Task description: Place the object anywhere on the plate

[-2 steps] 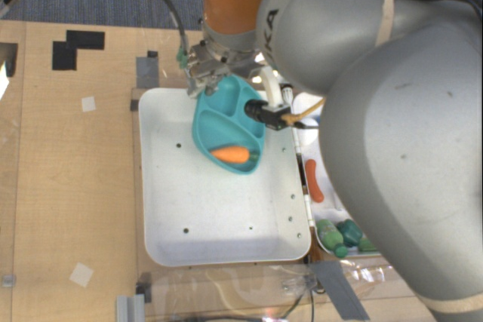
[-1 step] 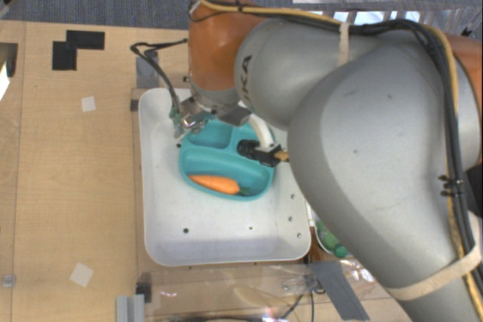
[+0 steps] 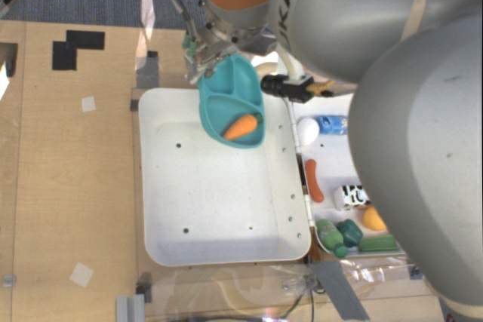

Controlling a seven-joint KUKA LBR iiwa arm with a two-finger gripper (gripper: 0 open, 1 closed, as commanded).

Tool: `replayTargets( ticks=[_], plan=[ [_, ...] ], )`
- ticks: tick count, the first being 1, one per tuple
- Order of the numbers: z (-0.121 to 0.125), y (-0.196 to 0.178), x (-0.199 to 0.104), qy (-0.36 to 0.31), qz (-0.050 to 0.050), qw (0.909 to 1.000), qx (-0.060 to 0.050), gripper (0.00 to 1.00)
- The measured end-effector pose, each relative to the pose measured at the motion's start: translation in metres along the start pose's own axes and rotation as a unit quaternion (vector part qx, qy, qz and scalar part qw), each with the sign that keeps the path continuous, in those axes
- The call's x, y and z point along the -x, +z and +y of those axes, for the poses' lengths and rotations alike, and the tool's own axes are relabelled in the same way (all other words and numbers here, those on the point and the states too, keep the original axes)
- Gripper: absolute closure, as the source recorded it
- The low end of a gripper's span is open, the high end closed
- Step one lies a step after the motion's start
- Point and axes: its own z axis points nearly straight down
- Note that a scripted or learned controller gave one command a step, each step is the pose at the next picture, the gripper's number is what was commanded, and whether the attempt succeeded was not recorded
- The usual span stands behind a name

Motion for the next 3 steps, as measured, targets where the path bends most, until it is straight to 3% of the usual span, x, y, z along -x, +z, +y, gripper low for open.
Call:
replayTargets(
  ticks=[1,2,3],
  plan=[
    [-0.001,0.007,0.0,0.0,0.001,1.0,-0.006,0.0],
    [-0.056,0.027,0.004,-0.146,0.001,0.9893,-0.005,0.0],
    [-0.054,0.015,0.004,-0.146,0.0,0.9893,-0.001,1.0]
  ],
)
